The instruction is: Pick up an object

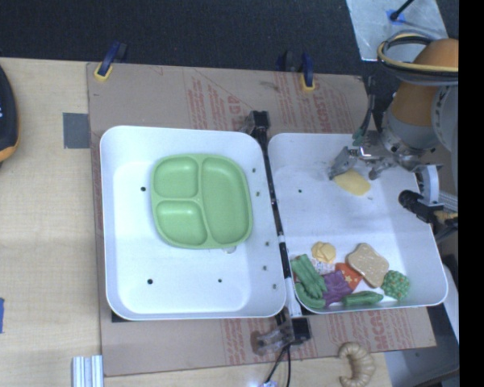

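Note:
My gripper (358, 164) is over the far part of the right bin (403, 224), with its two fingers spread apart and open. A pale yellow food piece (353, 185) lies on the bin floor just in front of the fingertips, not held. At the bin's near edge lies a heap of toy food: a bread slice (368, 263), broccoli (396, 284), green beans (307, 275), a purple piece (335, 285) and a green pickle (361, 299).
The left bin (129, 280) holds a green divided plate (202, 200). A black clip (259, 122) sits at the far end of the seam between the bins. A tan curled object (356, 364) lies on the cardboard outside the bins, at the front.

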{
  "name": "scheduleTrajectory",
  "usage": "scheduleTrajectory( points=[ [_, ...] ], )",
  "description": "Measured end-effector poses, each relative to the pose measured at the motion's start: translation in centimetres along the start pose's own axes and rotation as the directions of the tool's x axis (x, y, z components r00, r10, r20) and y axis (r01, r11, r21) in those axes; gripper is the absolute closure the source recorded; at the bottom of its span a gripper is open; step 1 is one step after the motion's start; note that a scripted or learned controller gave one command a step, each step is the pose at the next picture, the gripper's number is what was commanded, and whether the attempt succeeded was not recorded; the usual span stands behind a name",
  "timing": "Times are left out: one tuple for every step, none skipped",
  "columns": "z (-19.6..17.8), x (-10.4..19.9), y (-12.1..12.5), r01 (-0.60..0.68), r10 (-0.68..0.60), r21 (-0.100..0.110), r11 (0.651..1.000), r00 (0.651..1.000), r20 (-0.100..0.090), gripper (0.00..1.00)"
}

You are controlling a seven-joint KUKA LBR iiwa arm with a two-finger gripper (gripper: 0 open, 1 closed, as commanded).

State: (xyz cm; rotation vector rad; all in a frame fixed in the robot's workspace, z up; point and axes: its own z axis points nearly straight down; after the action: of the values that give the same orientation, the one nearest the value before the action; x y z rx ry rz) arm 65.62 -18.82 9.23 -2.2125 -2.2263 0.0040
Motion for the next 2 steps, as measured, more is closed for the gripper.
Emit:
scheduleTrajectory(
  points=[
    [-0.02, -0.47, 0.02, -0.003, 0.003, -0.002, 1.0, 1.0, 0.001, 0.0],
    [-0.01, -0.32, 0.01, -0.001, 0.001, -0.001, 1.0, 1.0, 0.001, 0.0]
  ],
)
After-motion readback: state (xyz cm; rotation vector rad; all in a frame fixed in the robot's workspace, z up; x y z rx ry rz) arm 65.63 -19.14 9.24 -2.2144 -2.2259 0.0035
